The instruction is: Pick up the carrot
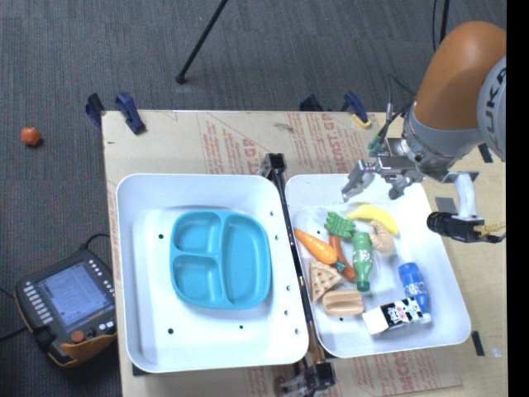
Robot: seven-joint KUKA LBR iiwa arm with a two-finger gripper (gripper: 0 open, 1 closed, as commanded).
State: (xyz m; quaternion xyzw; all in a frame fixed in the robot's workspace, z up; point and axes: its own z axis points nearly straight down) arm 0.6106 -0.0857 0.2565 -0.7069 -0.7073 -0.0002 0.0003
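Clearly at the approach step: gripper point(374, 182) hanging over the far edge of the right bin point(453, 304), fingers spread apart with nothing between them, up and to the right of the carrot point(316, 246) and well clear of it. Carrot lying on its side at the left of that same bin, thick end toward the divider between the two bins, narrow end pointing into the clutter. Crowded on its right: a green leafy piece point(338, 223) just beyond it, a second smaller orange piece point(342, 260) running alongside, and a green bottle point(362, 260) next over. Directly below the carrot, a waffle wedge point(323, 282), and below that a hot dog bun point(342, 304). Farther right of the carrot, a banana point(374, 215), a blue can point(412, 281) and a milk carton point(397, 315). Left of the carrot across the divider, the left bin point(140, 337) with a blue divided plate point(220, 260). Next, by the look of it: travel left and toward the near side until centred over the carrot's middle, wrist turned so the fingers straddle its narrow width, then a straight descent. Likely trouble: one finger landing on the smaller orange piece or the leafy piece, so closely packed on that side
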